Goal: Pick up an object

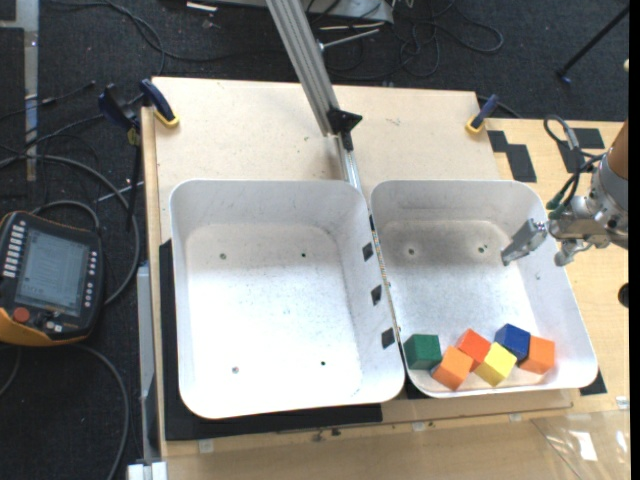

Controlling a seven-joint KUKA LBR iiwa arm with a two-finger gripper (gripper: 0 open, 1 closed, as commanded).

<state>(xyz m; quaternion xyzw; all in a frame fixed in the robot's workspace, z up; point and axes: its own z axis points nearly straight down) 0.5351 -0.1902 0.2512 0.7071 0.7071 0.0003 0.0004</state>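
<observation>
Several small blocks lie along the near wall of the right bin (470, 208): a green block (423, 349), an orange block (455, 367), another orange one (474, 346), a yellow block (495, 364), a blue block (513, 339) and an orange block (540, 353) at the right end. My gripper (545, 243) hangs over the right bin's far right side, well behind the blocks. Its two grey fingers are spread apart with nothing between them.
The left bin (265, 288) stands beside the right one, sharing a middle wall. A slanted metal bar (305, 58) rises behind the bins. A teach pendant (50, 278) lies off the bench to the left. Clamps sit at the bench's back corners.
</observation>
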